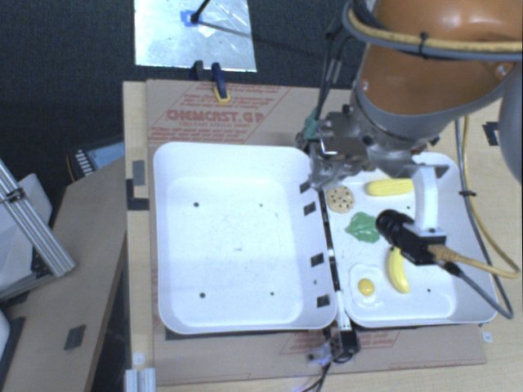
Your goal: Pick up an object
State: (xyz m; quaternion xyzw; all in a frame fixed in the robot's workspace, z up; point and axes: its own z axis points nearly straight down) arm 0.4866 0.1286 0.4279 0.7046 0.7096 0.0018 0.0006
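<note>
The right bin (466, 300) holds several toy foods: a round speckled cookie (340, 198), a yellow corn cob (389, 188), a green leaf (362, 227), a small banana (398, 271) and a fried egg (366, 287). My gripper (328, 168) hangs over the bin's far left corner, just above and behind the cookie. The big orange and grey wrist (425, 55) covers much of it from above. I see nothing held in it.
The left bin (172, 243) lies beside the right one, with a black-clipped divider (320, 260) between them. A black module with a cable (404, 237) sticks out from the arm over the right bin's middle. Cardboard lies under both bins.
</note>
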